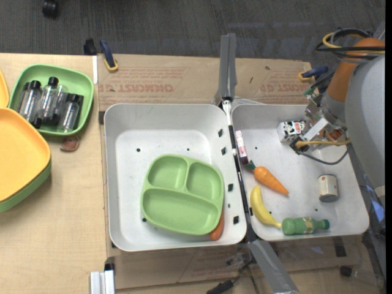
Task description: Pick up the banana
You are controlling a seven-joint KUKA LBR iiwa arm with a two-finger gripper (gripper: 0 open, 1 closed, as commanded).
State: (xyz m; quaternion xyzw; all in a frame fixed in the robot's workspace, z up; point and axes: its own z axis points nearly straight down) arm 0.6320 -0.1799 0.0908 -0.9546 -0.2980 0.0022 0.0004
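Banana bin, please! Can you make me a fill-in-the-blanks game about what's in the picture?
1. Beside the banana lies an orange ___.
2. The bottle by the banana's tip is coloured ___.
3. The green plate in the other bin has ___ compartments.
Missing words: carrot, green, three.

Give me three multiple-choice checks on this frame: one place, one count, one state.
1. The banana lies in: A) the left bin B) the right bin C) neither, it is on the bench.
2. The green plate has how many compartments: A) two B) four C) three.
3. The green bottle is: A) lying on its side B) upright C) standing on its cap.

Key: 1 B, it lies by that bin's left wall, near the carrot. 2 C, two small wells and one wide one. 3 A, it lies flat along the front wall.
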